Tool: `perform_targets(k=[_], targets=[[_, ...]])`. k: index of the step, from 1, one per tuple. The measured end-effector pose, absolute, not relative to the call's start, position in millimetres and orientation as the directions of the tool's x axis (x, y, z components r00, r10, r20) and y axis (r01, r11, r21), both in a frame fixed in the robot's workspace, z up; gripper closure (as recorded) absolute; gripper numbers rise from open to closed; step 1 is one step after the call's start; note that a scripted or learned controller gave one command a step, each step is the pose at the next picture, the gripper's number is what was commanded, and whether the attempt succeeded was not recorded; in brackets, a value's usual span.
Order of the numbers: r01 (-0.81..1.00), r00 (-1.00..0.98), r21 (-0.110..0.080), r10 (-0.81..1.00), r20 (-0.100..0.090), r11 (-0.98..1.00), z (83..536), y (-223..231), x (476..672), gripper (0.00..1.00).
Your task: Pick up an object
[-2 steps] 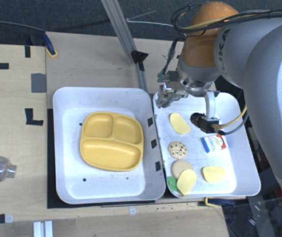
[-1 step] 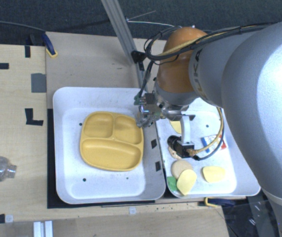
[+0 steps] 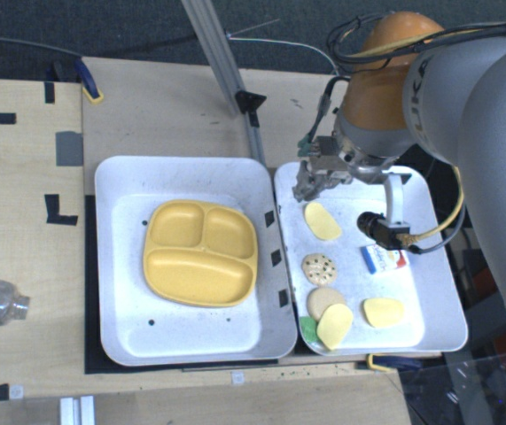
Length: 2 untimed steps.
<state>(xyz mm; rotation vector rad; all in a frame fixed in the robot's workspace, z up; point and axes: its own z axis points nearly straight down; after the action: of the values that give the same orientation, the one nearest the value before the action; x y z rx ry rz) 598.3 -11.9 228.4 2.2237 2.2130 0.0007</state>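
Seemingly empty, the gripper (image 3: pixel 308 187) just above a yellow oval piece (image 3: pixel 323 221) in the right bin (image 3: pixel 439 326), opening indiscernible.

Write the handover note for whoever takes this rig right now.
Gripper: low over the top left corner of the right white bin, just above the yellow oval piece; nothing seen between its fingers.
Right bin also holds a round speckled cookie, a second yellow oval piece and a small blue and red packet.
Left white bin: yellow divided tray.
Done: nothing lifted.
Left: grasp one object, raise it.
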Motion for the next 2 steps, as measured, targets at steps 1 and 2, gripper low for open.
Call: perform_targets(k=[1,2], targets=[[1.000,-0.001,0.007,1.000,-0.001,0.001,293.6,-26.1,619.7,1.00],[1.000,-0.001,-0.013,1.000,0.000,0.001,183.5,-6.4,563.0,1.00]])
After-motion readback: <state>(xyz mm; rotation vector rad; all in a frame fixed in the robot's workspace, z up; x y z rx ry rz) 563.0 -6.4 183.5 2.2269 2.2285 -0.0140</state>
